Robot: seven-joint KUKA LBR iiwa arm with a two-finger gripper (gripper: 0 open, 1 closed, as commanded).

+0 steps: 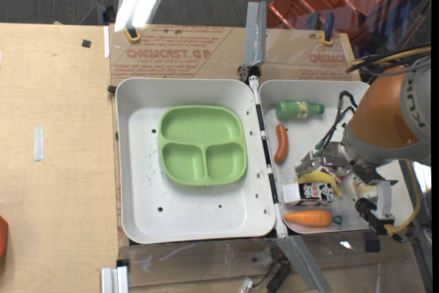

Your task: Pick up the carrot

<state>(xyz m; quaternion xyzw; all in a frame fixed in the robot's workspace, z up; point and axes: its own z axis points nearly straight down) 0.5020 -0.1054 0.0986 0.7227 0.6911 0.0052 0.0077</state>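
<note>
Carrot (310, 218) lies flat at right bin (302, 89) front edge, beside small carton (309, 193). Gripper (317, 162) hangs above banana (319, 177), not over carrot. Open or closed: cannot tell.

You can't tell how the hand (317, 162) is set; the arm (384, 121) covers it, along with part of the banana (319, 177) and the right bin (302, 87).
</note>
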